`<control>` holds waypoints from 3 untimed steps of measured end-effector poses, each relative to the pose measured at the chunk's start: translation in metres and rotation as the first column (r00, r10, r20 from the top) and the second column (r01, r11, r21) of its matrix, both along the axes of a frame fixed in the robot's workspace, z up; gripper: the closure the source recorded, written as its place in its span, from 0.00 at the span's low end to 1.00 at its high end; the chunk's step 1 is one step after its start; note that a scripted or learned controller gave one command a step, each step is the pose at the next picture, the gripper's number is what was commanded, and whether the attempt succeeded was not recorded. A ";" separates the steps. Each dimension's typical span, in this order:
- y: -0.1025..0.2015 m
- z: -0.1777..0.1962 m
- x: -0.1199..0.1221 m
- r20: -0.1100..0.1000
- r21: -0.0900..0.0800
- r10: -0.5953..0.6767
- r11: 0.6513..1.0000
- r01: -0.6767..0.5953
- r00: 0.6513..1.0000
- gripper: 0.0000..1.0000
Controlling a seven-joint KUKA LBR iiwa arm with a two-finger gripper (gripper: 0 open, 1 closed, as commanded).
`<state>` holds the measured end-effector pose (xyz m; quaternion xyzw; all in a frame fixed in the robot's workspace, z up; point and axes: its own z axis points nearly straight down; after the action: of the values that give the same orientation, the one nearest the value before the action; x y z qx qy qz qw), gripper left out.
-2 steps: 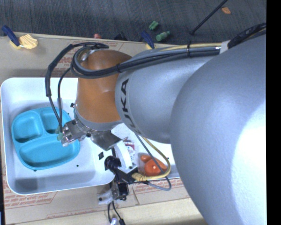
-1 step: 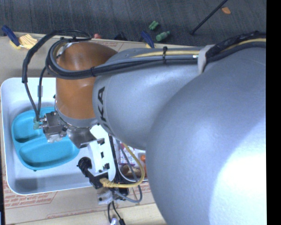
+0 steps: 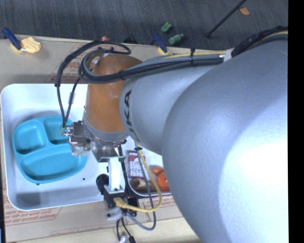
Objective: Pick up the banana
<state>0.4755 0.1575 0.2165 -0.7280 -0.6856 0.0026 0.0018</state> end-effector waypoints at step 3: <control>-0.018 -0.123 0.002 0.011 0.003 0.272 0.962 -0.272 0.962 1.00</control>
<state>0.4777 0.1398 0.0931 -0.6268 -0.7792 -0.0025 -0.0006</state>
